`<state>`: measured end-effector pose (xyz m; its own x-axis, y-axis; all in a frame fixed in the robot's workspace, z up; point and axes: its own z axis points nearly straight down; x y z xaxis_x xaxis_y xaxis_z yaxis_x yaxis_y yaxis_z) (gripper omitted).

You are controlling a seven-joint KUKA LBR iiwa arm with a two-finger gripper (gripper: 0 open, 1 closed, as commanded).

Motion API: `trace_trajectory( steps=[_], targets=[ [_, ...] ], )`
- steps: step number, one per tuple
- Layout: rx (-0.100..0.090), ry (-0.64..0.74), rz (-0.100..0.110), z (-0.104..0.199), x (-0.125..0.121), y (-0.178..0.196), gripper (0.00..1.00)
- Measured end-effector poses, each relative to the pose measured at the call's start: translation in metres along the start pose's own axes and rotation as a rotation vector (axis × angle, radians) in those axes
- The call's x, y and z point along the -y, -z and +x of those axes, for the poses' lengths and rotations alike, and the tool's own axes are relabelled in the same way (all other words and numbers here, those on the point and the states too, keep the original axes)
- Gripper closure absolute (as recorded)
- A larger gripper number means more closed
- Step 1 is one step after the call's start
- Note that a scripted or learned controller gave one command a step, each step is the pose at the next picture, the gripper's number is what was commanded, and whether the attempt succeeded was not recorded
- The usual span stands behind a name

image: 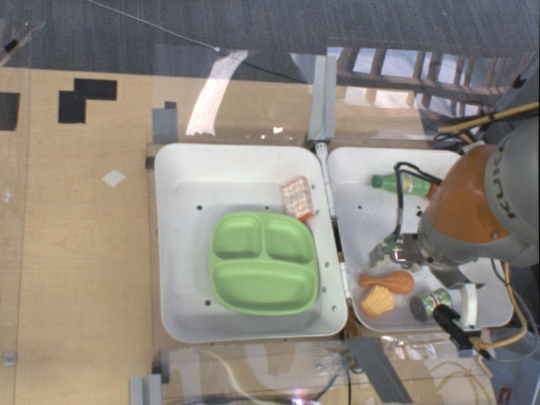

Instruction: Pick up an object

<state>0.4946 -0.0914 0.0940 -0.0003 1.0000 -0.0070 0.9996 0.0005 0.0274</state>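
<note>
Orange plastic drew my eye first on the feed: a toy drumstick (390, 281) lay in the right bin (354, 194), toward that bin's near edge, its thick end to the right and its thin end pointing left. The tool (395, 250) hung just on the far side of the drumstick, very close to it. I could not tell whether the two touched, and I could not tell whether the tool was apart or together, because from this slanted view the metal parts ran into one another. Nothing showed as gripped in it.

The arm (472, 205), grey with its broad orange band, reached in from the right and covered much of the right bin's right half. Just near of the drumstick sat a yellow ridged toy (377, 301), close enough that I could not say whether they touched. To the right of that lay a small can (430, 303) with a green label, on its side. At the far end of the same bin a green bottle (403, 183) lay on its side, well apart from the rest.

In the left bin (181, 226) a green divided plate (263, 262) lay flat, filling the near right part. A small red and white packet (297, 198) lay just beyond its far right corner, against the bin's right wall. Both bins rested on the pale wooden surface (76, 251).
</note>
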Motion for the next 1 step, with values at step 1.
trace_trajectory(
  steps=[1],
  targets=[
    [-0.010,0.008,0.004,-0.0127,-0.0001,-0.0007,0.00]
  ],
)
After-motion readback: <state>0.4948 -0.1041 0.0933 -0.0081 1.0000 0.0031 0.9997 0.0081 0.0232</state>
